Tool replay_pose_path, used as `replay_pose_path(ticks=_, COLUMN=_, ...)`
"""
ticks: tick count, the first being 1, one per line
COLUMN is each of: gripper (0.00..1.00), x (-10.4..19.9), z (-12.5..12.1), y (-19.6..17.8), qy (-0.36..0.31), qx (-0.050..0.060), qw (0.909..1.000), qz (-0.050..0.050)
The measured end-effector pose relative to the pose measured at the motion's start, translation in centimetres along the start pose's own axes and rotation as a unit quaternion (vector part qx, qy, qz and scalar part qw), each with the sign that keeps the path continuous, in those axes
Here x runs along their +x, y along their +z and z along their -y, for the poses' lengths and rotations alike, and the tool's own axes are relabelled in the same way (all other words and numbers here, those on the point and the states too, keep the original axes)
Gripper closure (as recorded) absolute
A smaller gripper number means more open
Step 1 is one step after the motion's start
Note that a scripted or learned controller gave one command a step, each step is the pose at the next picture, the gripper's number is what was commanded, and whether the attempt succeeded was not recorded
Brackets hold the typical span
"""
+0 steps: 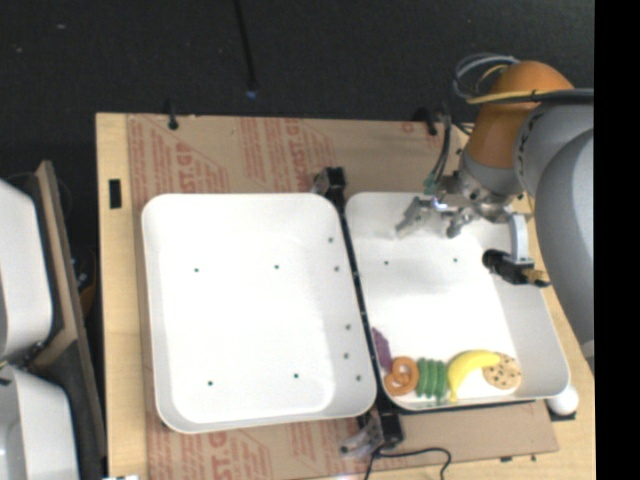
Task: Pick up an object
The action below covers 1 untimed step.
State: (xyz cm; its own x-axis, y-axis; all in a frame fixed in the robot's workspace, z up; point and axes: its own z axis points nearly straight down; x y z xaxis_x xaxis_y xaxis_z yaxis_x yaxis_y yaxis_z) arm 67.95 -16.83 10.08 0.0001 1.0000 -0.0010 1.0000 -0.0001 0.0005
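Nearest, along the front edge of the right bin (520,318): a row of small toys touching one another — purple piece (381,346), orange pretzel (402,376), green ridged piece (433,378), yellow banana (472,365), cookie (502,373). Beside it, the left bin (240,308). Farther back, above the right bin's far edge, well apart from the toys: gripper (432,217), fingers spread, nothing between them. Beyond, orange band (505,118) on the grey arm.
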Motion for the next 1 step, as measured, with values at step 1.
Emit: replay_pose_path(ticks=1, gripper=1.0, x=-0.06, z=-0.06, y=-1.15, qy=0.0, qx=-0.001, qw=1.0, qz=0.0)
